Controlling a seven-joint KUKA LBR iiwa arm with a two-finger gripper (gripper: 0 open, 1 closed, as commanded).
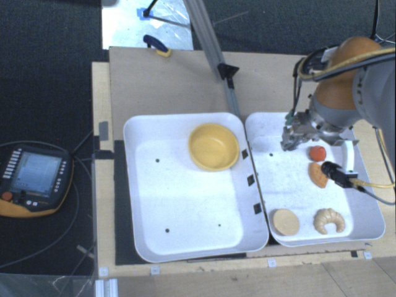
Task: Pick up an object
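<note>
Arm's hanging low over the right bin [371, 228], gripper [291, 138] poised above bare floor near its upper left, its grip too murky to call, while the red tomato [317, 153], nearest candidate, sits just right of it, untouched.

Claw [291, 138] low over right bin [266, 125], near its upper-left part. Just right: red ball [317, 153], orange piece [318, 176] below it. Farther down: round biscuit [286, 221], croissant [328, 220]. Well left: yellow bowl [213, 146].
</note>
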